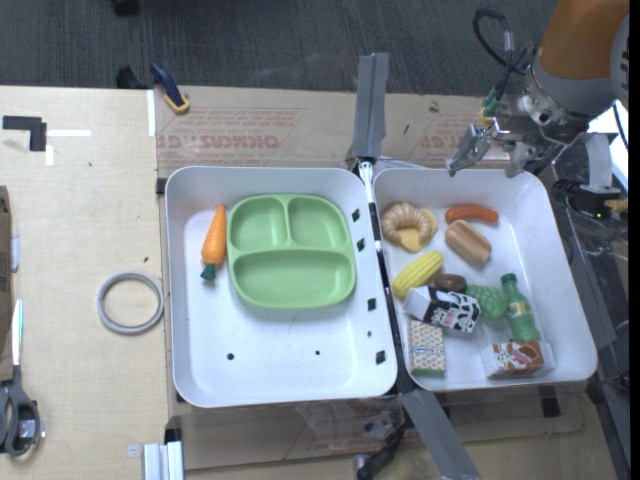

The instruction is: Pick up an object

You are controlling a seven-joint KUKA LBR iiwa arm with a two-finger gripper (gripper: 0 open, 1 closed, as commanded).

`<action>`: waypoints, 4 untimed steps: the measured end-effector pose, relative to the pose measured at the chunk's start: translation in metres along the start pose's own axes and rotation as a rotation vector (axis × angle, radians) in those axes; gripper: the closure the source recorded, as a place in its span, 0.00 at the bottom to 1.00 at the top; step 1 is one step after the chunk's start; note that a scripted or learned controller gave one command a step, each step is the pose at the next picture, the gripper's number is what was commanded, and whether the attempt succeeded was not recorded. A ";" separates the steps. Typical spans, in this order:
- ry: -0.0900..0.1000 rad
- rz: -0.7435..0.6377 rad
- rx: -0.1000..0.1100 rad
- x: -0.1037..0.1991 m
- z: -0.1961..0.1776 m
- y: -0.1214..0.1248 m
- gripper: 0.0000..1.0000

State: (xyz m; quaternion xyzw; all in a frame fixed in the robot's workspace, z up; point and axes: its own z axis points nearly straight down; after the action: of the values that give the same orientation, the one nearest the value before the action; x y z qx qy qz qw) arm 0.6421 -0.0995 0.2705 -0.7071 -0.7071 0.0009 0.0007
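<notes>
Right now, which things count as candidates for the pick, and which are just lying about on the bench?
Pick candidates, in the bins:
carrot
green tray
croissant
sausage
hot dog bun
corn cob
green bottle
cartons

Lying about, on the bench:
tape ring
scissors
yellow and blue clamp

The gripper hangs open above the right bin's far rim.

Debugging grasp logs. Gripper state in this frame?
Gripper: open, holding nothing, above the far rim of the right bin.
</notes>
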 end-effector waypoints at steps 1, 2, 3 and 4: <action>0.000 -0.013 -0.001 0.006 0.178 -0.051 0.00; 0.000 -0.190 0.000 0.006 0.179 -0.068 0.00; -0.001 -0.165 -0.002 0.033 0.079 -0.075 0.00; 0.000 -0.262 -0.001 0.011 0.079 -0.162 0.00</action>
State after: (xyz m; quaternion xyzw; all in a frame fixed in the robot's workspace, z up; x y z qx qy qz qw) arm 0.4797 -0.0882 0.1923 -0.6087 -0.7934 0.0006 0.0006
